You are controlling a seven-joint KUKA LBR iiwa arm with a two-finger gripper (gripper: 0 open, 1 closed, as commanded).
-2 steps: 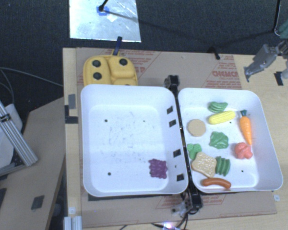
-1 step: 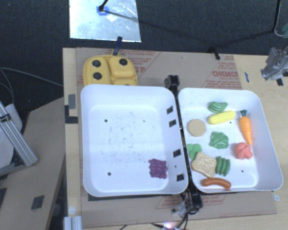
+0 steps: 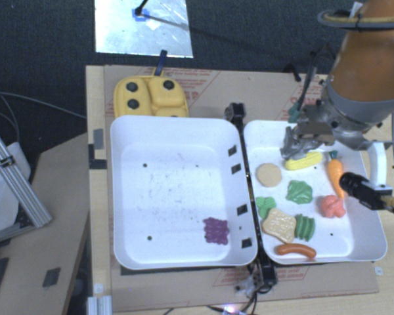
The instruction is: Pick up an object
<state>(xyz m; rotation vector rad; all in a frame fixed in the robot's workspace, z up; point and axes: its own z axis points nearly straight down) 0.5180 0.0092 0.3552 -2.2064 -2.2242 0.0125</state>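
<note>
The right bin (image 3: 371, 241) holds several toy foods: a yellow banana (image 3: 303, 161), a round tan cookie (image 3: 269, 174), a green lettuce leaf (image 3: 299, 191), an orange carrot (image 3: 335, 173), a pink strawberry (image 3: 332, 206), a slice of toast (image 3: 280, 225), green beans (image 3: 305, 227), a small green piece (image 3: 265, 204) and a sausage (image 3: 295, 249). A purple grape bunch (image 3: 215, 230) lies in the left bin (image 3: 151, 176). My gripper (image 3: 293, 149) is down in the right bin's far part, right at the banana's left end. The wrist hides the contact.
A yellow toy (image 3: 151, 97) sits behind the left bin on the cardboard. A black fitting (image 3: 361, 188) juts in over the right bin's right side. The arm's body (image 3: 368, 51) looms over the far right corner. The bins' shared divider (image 3: 244, 189) carries black clips.
</note>
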